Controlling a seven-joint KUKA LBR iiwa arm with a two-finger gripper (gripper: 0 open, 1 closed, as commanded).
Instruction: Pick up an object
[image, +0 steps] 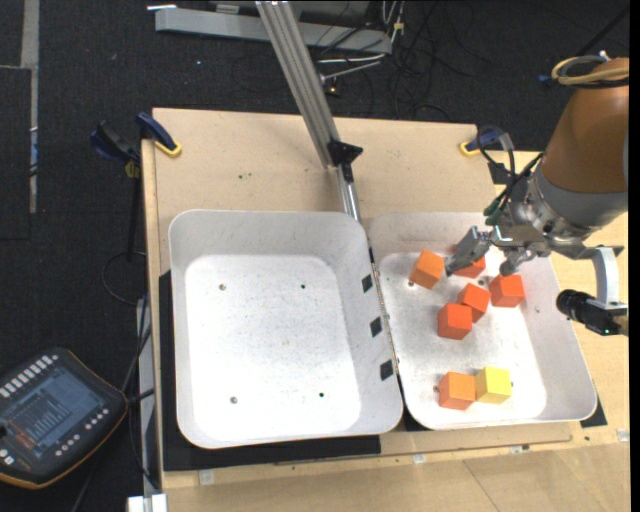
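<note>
Several small blocks lie in the right bin (560, 385). An orange block (428, 268) sits at its upper left. Red-orange blocks lie at the middle (476, 298), lower middle (455, 321) and right (508, 290). Another orange block (457, 390) and a yellow block (495, 383) touch near the front edge. My gripper (487, 262) is over the bin's upper part, open, its two dark fingers spread apart. A red-orange block (472, 268) peeks out beside the left finger, mostly hidden. No block is visibly clamped between the fingers.
The left bin (265, 325) adjoins the right one along a black-clipped seam. A slanted metal pole (305, 85) rises behind the bins. A teach pendant (50, 410) lies off the bench at the lower left.
</note>
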